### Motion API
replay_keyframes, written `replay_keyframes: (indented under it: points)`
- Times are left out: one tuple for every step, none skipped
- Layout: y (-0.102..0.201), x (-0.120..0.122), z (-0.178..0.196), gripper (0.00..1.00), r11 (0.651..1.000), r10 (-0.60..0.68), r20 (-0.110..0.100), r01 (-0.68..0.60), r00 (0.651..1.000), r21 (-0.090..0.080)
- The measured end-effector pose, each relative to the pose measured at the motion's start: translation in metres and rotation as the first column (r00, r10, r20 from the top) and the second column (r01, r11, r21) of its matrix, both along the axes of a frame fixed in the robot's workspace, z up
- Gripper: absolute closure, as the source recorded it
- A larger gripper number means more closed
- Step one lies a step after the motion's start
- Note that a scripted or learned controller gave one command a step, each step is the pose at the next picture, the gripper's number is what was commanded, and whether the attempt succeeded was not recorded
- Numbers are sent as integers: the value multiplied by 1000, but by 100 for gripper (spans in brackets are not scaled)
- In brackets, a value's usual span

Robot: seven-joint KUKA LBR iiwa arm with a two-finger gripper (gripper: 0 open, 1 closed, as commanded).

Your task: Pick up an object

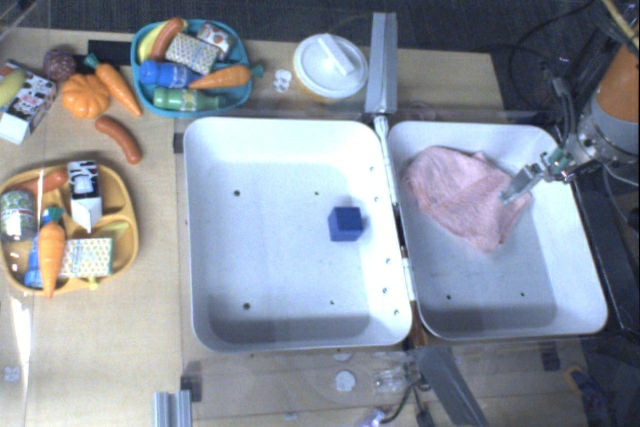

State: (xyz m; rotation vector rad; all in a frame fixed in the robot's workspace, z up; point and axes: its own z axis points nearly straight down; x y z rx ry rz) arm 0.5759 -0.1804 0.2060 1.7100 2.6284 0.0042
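A crumpled pink cloth lies in the upper left part of the right bin. A small blue cube sits near the middle of the left bin, toward its right side. My gripper comes in from the right and its tip is at the cloth's right edge, touching or just above it. The cloth lies flat on the bin floor.
Left of the bins stand a blue bowl of toy food, a yellow tray with more toys, and loose toy vegetables. A white lidded container sits behind the left bin. Cables hang at the right.
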Motion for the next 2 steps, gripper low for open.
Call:
replay_keyframes:
  points:
    - [1, 2, 11, 100, 1000, 2, 5, -2, 1000, -1]
    - [-25, 7, 95, 100, 997, 73, 2, -73, 997, -2]
